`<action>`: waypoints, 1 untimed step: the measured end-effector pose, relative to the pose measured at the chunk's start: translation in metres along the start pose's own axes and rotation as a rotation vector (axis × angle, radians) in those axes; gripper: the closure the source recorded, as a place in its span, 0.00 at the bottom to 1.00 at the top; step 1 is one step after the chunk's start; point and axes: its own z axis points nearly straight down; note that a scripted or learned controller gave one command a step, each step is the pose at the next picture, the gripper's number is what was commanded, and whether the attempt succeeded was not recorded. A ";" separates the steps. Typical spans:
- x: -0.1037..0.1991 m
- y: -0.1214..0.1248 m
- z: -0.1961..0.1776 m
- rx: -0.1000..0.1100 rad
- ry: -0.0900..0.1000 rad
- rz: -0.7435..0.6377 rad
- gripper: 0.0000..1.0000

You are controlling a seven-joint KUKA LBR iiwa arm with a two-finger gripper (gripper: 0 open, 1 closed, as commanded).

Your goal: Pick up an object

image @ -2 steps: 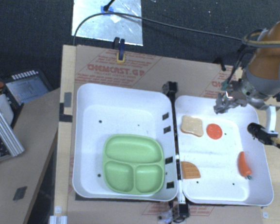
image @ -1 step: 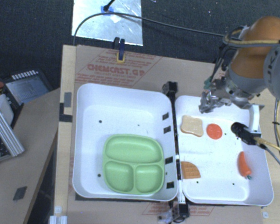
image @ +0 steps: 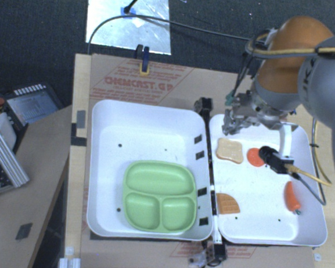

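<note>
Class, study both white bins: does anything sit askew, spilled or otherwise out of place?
One thing stands out. The brown toast-like piece lies at the right bin's left edge, against the divider, rather than flat in the open floor. The green divided plate sits squarely in the left bin; nothing looks spilled or broken.

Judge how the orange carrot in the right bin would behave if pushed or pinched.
The carrot looks smooth and tapered, so it would probably roll or pivot when nudged. Its glossy, toy-like surface suggests it is stiff, light and possibly slippery. It lies close to the right bin wall, which may hinder a grasp.
</note>
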 end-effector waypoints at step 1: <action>0.057 -0.009 -0.005 0.001 0.001 0.000 1.00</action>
